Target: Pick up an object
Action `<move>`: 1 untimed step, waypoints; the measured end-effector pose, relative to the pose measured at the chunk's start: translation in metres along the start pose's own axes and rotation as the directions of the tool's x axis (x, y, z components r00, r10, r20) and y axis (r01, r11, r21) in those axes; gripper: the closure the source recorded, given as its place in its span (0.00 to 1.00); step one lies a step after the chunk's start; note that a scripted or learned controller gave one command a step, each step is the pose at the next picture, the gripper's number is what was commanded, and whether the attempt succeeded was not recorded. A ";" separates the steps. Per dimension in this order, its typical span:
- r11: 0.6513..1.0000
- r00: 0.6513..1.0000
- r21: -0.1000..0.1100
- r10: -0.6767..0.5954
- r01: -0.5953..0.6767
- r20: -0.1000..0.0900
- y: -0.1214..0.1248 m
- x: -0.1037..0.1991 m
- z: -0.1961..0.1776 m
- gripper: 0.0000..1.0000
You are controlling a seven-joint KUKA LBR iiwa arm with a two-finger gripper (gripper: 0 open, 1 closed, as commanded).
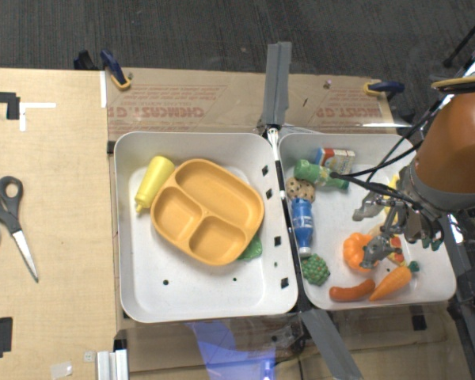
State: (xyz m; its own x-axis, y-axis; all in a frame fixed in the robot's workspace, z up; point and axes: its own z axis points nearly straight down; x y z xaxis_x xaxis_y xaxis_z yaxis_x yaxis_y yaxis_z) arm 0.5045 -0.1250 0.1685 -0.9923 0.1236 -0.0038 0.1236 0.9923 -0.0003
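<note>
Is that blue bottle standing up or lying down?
Lying down. The blue bottle rests lengthwise on the right bin's floor, its full side facing the camera.

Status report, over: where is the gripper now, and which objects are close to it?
Gripper low in right bin, over orange pepper. Nothing seen between its fingers. Carrot and sausage crowd close beside it.

glossy orange plastic tray [207, 210], smooth white bins [142, 291]. matt pale wood bench [47, 212], brown cardboard [182, 105] behind. scissors [12, 220]: shiny metal.
</note>
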 end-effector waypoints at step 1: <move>1.000 1.000 0.000 -0.028 0.028 -0.002 0.016 0.000 0.076 0.00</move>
State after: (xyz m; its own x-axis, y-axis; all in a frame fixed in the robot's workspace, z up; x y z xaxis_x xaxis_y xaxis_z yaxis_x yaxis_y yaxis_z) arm 0.5064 -0.1096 0.0920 -0.9954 0.0962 -0.0020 0.0962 0.9954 0.0000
